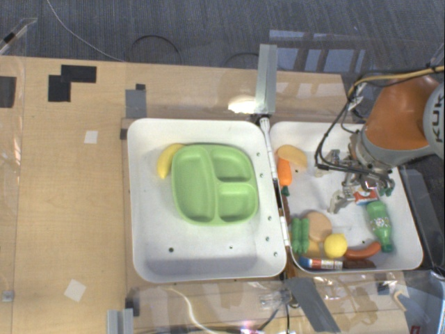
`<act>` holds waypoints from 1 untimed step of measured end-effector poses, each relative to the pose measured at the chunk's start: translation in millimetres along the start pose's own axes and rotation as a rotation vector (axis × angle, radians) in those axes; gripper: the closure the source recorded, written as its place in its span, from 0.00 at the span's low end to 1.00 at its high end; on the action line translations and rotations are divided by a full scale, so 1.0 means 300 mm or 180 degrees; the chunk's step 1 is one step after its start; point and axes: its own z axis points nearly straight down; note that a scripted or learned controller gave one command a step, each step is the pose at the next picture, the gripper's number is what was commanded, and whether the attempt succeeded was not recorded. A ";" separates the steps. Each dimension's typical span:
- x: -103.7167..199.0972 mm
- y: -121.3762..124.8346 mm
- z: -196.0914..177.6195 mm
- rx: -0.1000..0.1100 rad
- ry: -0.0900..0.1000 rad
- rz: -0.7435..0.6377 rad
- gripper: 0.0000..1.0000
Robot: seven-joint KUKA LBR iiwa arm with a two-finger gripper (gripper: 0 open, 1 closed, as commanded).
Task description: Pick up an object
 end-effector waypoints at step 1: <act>-0.065 -0.201 0.031 0.0008 -0.0026 -0.0779 0.00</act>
